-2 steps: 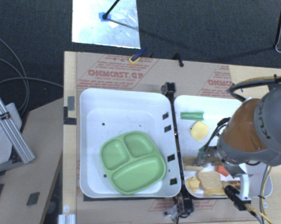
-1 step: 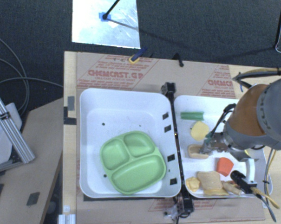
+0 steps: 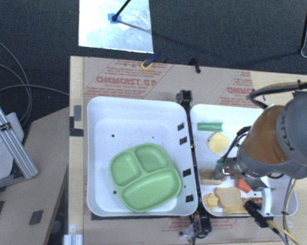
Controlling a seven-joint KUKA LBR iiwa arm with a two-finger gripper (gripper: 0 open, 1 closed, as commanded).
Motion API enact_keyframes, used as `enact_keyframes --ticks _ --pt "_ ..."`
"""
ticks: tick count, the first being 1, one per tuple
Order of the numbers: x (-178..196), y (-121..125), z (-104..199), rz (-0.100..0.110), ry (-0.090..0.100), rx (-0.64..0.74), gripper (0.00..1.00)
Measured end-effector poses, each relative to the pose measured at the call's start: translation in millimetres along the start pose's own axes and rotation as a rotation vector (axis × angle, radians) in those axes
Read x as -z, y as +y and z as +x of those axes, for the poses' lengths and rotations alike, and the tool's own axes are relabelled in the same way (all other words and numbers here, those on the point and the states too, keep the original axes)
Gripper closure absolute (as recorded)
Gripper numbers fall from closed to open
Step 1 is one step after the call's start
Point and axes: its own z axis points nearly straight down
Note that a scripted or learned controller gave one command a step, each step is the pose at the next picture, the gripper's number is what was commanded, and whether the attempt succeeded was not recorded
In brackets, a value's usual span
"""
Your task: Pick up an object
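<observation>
1. Bins come first by size: two shallow white ones side by side, the left bin (image 3: 99, 142) and the right bin (image 3: 235, 115).
2. One arm (image 3: 280, 135), grey with an orange band, hangs low over the right bin and hides much of its floor.
3. One green divided plate (image 3: 145, 176) lies flat in the left bin, three compartments, likely light stiff plastic; its rim looks the best place to pinch, though a flat dish is awkward for two fingers.
4. One tan bread-like slice (image 3: 228, 198) rests near the right bin's front edge, probably light toy food, graspable across its short edges.
5. One yellow round piece (image 3: 218, 142) and one green bar (image 3: 209, 127) sit toward the back of the right bin, both small and likely smooth, possibly slippery.
6. One small orange piece (image 3: 243, 186) lies just beside the slice.
7. One gripper (image 3: 223, 171) is down among these pieces; I cannot tell whether it is released or clenched, and nothing is seen between its tips.
</observation>
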Motion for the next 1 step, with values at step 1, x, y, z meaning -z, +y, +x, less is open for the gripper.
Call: enact_keyframes --ticks 1 --pt "-0.8 47.6 -2.6 0.002 0.001 0.004 1.0"
